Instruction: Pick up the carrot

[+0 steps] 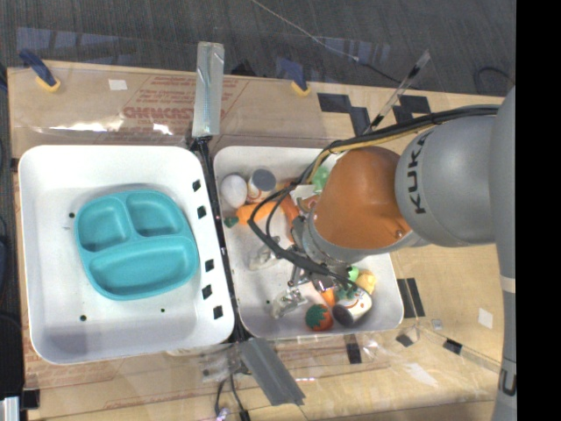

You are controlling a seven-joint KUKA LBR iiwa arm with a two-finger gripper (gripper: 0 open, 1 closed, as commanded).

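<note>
An orange carrot [259, 210] lies in the upper left part of the right bin [254, 321], partly hidden under the arm's cables. The grey arm with its orange band reaches in from the right and covers much of that bin. My gripper [304, 284] points down into the bin's lower middle, below and to the right of the carrot and apart from it. Right beside the gripper sits a small orange and green toy [319, 317].
The left bin [44, 323] holds a teal divided plate [136, 241]. In the right bin there are also a white egg-shaped item [233, 188], a grey-blue item [262, 181], a green piece [321, 179], a yellow piece [366, 281] and a dark item [343, 315].
</note>
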